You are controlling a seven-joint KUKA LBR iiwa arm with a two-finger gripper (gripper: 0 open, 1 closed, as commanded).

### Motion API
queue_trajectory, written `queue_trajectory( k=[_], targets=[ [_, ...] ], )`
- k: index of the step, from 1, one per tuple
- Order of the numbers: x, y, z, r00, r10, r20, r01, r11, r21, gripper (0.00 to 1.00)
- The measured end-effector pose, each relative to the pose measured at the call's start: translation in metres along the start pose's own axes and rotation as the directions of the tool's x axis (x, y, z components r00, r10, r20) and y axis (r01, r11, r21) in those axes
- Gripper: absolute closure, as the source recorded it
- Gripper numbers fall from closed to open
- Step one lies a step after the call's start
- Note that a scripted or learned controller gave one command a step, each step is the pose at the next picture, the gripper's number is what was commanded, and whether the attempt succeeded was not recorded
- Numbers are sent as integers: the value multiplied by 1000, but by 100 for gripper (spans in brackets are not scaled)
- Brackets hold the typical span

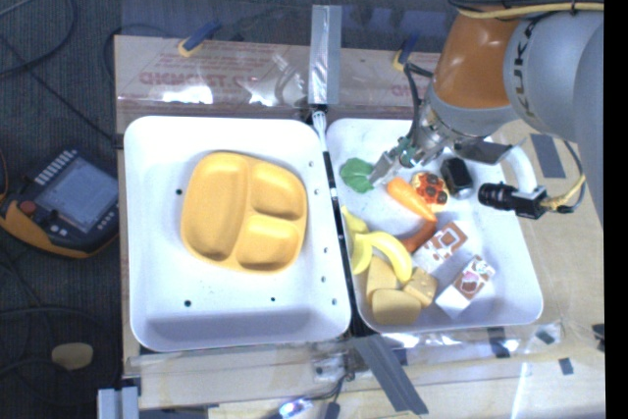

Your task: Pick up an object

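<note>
End effector (400, 155) low in right shallow white plastic bin (530, 294), tip between green leaf-shaped toy (357, 174) at its 8 o'clock and orange plastic carrot (409, 197) at its 5; opening cannot tell, nothing visibly held. Risk: crowded toys, glancing contact nudges target aside

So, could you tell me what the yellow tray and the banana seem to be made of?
Yellow tray: probably moulded plastic, with smooth rounded compartments and a dull sheen. Banana: likely a plastic toy, given its even yellow colour and soft gloss, though it is too small to be sure.

Fixed overhead camera, slanted, both bins (137, 240)
</note>
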State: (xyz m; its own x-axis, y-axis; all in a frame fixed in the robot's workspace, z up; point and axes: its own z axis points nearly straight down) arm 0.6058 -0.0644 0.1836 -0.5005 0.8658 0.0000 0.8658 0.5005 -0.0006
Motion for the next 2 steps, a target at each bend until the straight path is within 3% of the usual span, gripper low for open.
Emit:
queue_trajectory(
  k=[1, 2],
  targets=[
    [-12, 25, -21, 992, 123, 1, -123, 992, 0, 100],
    [-39, -4, -45, 976, 218, 1, -218, 976, 0, 100]
  ],
)
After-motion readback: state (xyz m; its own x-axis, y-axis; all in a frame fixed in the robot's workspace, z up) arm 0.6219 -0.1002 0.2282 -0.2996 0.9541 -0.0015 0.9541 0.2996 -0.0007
